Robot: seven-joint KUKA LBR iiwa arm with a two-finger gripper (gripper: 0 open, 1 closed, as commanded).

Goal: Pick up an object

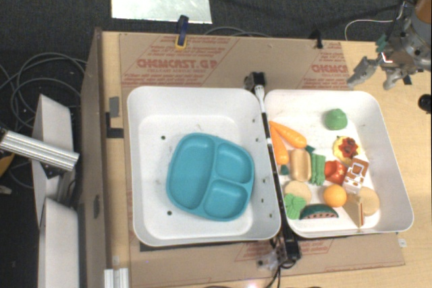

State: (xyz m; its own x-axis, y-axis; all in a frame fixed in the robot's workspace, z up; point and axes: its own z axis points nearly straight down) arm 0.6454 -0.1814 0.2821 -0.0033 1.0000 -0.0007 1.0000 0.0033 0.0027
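The things to pick from are toy foods heaped in the right bin (388,145), mostly along its left wall and near edge. A carrot (289,134) lies slanted near the divider, with a second orange piece (279,147) partly tucked under it against the wall. Below them sit a tan roll (300,165), a green strip (318,167) and a red piece (334,171), packed so close that their outlines run together. A green ball (335,119) sits apart, toward the far side. A red and yellow item (347,146) and a small printed carton (356,174) are too small to make out. An orange (335,195), a tan wedge (362,204), a watermelon slice (318,213) and a piece of broccoli (294,204) crowd the near edge.

The gripper (381,74) hangs beyond the bin's far right corner, over the bench (202,61), well apart from the food. Its two fingers are spread wide with nothing between them. The arm above it is cut off by the picture's edge.

The left bin (145,145) holds a blue divided plate (210,176) lying flat.
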